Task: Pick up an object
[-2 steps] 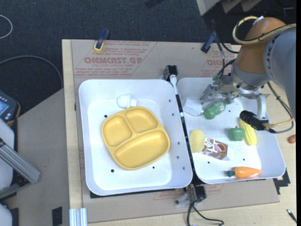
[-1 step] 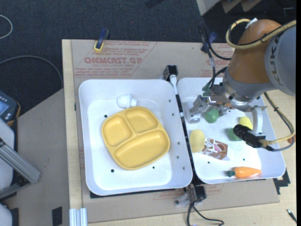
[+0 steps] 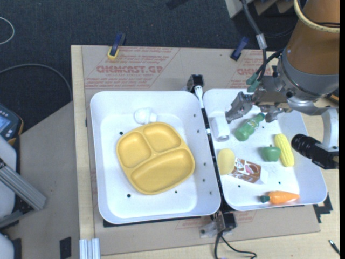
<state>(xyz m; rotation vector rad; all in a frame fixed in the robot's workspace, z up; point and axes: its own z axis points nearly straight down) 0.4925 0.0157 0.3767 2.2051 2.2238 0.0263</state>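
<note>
The green bottle lies on its side in the right bin, toward that bin's 11 o'clock area. I take it as the likely target because it is the item nearest the tool.

The tool hangs just above the bottle, at its 1 o'clock side. One finger reaches toward 9 o'clock and another part sits over the bottle's cap end. I cannot tell from this slant whether the fingers straddle the bottle or merely overlap it in the view, and I cannot tell how far apart they stand. I see nothing clamped between them.

Step in hand, as I judge it: approach and descent, with the grasp not yet made. The next move calls for the fingers to be set across the bottle's narrow width, lowered to either side of it, then closed and lifted.

Neighbours to note:
- A white tube lies at the bottle's 9 o'clock, near it.
- A green pepper and a corn cob lie at its 4 o'clock.
- A carrot lies at the bin's 6 o'clock edge.
- A yellow divided plate sits in the left bin on the table.
</note>
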